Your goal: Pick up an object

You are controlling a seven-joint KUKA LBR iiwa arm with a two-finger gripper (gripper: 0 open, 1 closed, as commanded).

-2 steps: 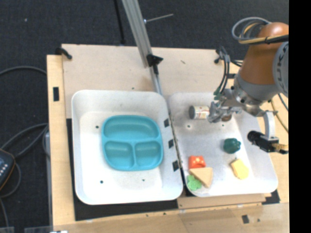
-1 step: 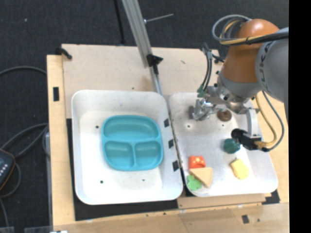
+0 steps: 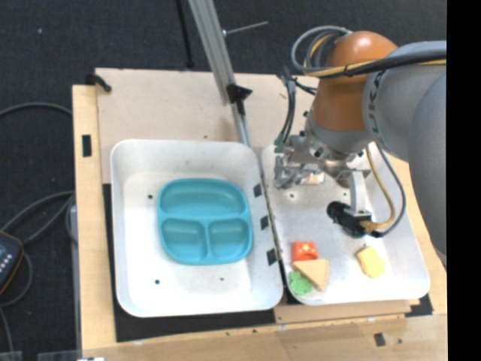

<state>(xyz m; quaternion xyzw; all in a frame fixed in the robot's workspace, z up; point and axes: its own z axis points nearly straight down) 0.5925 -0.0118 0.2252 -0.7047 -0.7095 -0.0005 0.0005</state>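
teal tray [image 3: 204, 221], white bins [image 3: 135, 164], toys — red [image 3: 304, 250], tan [image 3: 315, 271], green [image 3: 300, 283], yellow [image 3: 370, 262]

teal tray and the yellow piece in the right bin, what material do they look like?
Teal divided tray: probably moulded plastic, smooth with a soft sheen, one even colour, rounded compartment ridges.
Yellow piece: looks like a plastic or foam toy food item, matte, uniform pale yellow, soft edges; too small to tell which.
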